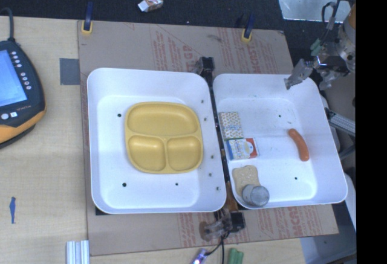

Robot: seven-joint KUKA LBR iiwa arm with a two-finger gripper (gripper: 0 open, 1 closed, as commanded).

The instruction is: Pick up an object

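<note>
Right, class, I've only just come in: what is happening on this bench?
A robot arm reaches in from the right, its end effector poised over the far corner of the right bin, touching nothing. That bin holds a sausage, small packets and a metal can. The left bin holds a yellow divided plate. Nothing is picked up yet.

Orange sausage (298,144) lies slanted, maybe hotdog, rt bin.
</note>
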